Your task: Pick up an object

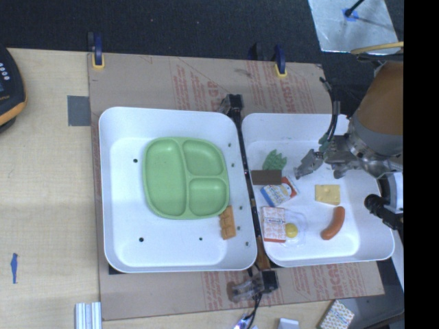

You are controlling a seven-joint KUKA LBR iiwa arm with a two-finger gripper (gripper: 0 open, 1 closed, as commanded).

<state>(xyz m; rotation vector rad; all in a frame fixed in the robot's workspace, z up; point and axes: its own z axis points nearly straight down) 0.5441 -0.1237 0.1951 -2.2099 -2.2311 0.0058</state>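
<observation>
The gripper (310,162) hung with fingers apart and nothing in them over the right bin (357,252). The cheese slice (327,194) sat just below-right; it'd need a straight, centred drop.

A pale wooden bench (41,184) fills the near side, with a brown cardboard sheet (199,88) clamped on top by two blue-and-yellow clips (97,50). Beyond the bench edge lies dark carpet (171,12), where a grey square mat (350,16) catches the light.
</observation>
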